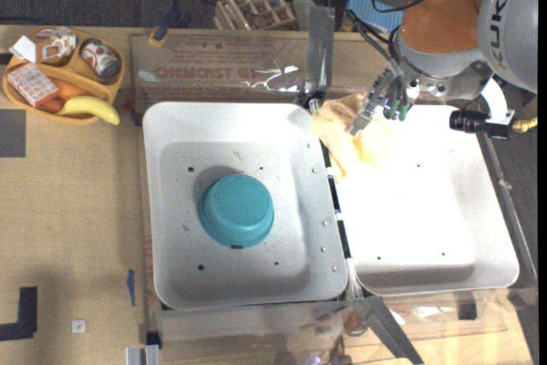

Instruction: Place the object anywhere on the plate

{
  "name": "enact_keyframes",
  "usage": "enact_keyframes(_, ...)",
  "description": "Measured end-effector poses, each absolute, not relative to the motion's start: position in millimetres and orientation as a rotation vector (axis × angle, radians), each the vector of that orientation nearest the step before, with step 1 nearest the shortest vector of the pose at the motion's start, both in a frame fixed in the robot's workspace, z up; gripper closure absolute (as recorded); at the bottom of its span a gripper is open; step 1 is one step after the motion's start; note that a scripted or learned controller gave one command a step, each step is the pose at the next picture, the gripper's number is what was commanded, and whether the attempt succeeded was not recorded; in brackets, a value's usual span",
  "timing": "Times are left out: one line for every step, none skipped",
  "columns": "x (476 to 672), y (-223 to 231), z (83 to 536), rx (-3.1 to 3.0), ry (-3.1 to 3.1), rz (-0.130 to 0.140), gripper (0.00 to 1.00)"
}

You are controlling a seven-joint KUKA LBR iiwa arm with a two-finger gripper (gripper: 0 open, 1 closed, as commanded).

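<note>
Two white bins are sitting side by side, the left bin and the right bin, their inner rims touching down the middle of the bench. One teal plate is lying a little left of centre on the left bin's floor, standing apart from all four walls, with bare white floor showing all round it. One pale yellow crumpled object is lying in the far left corner of the right bin, pressing against the rim shared with the left bin and spilling slightly over it, well apart from the plate. The rest of the right bin's floor is showing white out to its near and right edges. One grey arm is reaching in from the right over the far edge of the right bin, and its one gripper is hanging tilted just above the yellow object's right side, at or very near its top fold; whether it is open, closed or gripping cannot be told from this angle. At the far left of the bench one orange tray is holding a banana and some small packets
</note>
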State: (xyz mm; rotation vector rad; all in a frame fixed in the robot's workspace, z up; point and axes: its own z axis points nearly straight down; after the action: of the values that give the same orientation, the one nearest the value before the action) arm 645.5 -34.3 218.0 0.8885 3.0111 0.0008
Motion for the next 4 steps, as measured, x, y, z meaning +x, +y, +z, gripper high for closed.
enact_keyframes(638.8,10,212,0.277,3.125,0.002,1.00)
enact_keyframes(639.2,54,219,0.007,3.133,0.003,1.00)
enact_keyframes(624.4,99,215,-0.003,3.139,0.003,1.00)
enact_keyframes(613.2,145,212,-0.004,3.139,0.003,1.00)
